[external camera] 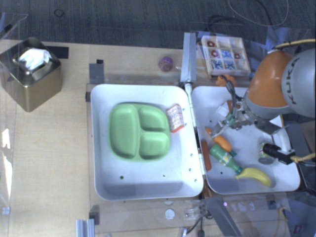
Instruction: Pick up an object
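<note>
1. The arm (pixel 281 80) reaches in from the right over the right bin (pixel 291 181); its gripper (pixel 223 124) hangs low over the bin's middle, just above the carrot (pixel 220 141).
2. I cannot tell the gripper's state.
3. The carrot lies in the right bin near its left wall, long axis slanting from upper left to lower right.
4. Just below it, touching or nearly so, lies a green bottle (pixel 224 158), slanting the same way, its neck toward the lower right.
5. A banana (pixel 254 176) lies near the bin's front wall, just beside the bottle's neck, long axis nearly level.
6. A can (pixel 267 153) lies at the right, partly hidden by arm parts.
7. The left bin (pixel 148 186) bears a green divided plate (pixel 138 131) with a small packet (pixel 175 117) at its right edge.
8. A gold box (pixel 30 75) and a picture card (pixel 224 56) rest on the bench.
</note>
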Action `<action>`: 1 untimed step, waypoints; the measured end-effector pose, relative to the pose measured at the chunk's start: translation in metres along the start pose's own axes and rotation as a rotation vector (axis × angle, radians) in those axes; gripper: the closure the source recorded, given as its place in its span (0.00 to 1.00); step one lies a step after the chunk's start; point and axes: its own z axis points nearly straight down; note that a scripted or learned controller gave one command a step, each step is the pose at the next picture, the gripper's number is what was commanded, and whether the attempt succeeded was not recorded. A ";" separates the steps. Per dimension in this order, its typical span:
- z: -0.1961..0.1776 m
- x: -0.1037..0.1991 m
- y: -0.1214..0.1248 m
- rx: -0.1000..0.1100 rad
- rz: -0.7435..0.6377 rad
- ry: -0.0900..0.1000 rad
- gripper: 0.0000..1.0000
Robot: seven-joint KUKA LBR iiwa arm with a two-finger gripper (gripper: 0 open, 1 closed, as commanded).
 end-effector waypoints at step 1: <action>0.015 0.017 -0.022 -0.009 -0.093 -0.006 0.00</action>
